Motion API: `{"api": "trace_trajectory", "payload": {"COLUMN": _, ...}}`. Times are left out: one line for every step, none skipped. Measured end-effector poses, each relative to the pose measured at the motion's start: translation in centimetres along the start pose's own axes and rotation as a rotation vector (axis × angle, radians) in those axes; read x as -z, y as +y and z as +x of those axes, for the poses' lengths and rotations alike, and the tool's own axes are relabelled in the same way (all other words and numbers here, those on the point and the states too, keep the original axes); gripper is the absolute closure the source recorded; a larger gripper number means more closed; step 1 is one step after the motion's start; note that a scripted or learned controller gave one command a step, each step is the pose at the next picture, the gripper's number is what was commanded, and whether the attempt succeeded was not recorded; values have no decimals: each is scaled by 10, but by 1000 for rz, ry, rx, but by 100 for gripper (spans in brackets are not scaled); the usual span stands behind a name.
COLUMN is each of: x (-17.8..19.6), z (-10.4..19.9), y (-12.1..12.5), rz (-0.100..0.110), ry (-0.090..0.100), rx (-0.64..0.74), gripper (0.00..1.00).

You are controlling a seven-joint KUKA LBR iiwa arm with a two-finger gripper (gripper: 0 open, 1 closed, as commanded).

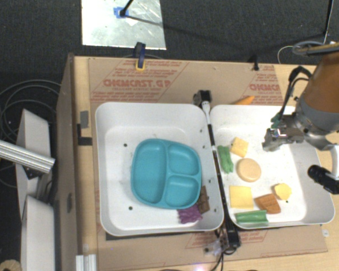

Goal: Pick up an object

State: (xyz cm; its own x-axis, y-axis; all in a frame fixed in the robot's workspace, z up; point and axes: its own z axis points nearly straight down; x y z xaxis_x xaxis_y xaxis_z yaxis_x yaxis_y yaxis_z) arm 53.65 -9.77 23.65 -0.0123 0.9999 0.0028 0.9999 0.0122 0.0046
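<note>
Right bin [319, 210]: small toy foods lie loose, namely a round tan disc [249, 170], two yellow blocks [240, 196], green pieces [251, 217], a brown slab [268, 203]. Left bin [110, 151]: smooth teal divided plate [165, 174], with a purple cluster [188, 214] at its lower edge. The tool [274, 140] hangs over the right bin's upper part, nothing seen between its tips; whether released or clenched cannot be told.

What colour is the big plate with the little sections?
The divided plate is turquoise blue, seen in the camera view, lying in the left bin.
</note>
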Motion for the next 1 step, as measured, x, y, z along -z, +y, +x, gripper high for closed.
{"api": "trace_trajectory", "payload": {"x": -1, "z": -5, "y": -1, "rz": 2, "ry": -3, "rx": -9, "gripper": 0}}
